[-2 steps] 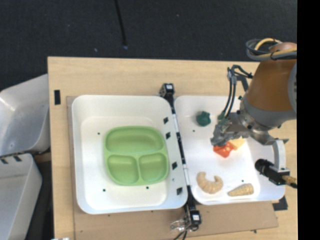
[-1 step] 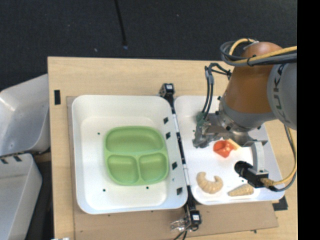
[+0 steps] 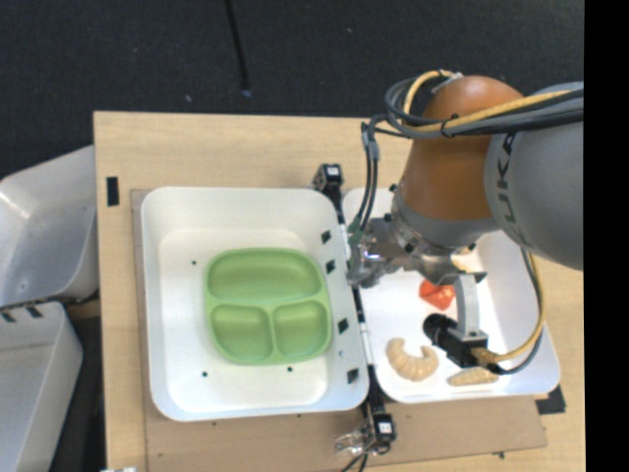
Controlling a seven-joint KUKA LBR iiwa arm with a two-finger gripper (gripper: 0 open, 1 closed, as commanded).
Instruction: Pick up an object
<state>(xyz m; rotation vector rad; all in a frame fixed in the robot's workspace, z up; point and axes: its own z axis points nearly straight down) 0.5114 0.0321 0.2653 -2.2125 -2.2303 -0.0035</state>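
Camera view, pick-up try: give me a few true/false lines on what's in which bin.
1. The green divided plate lies in the left bin. True.
2. The plate has two compartments. False: three, one long above two small.
3. A croissant-shaped piece lies in the right bin. True.
4. The red item sits on the green plate. False: it is in the right bin, beside the arm.
5. The arm hangs over the left bin. False: it is over the right bin.
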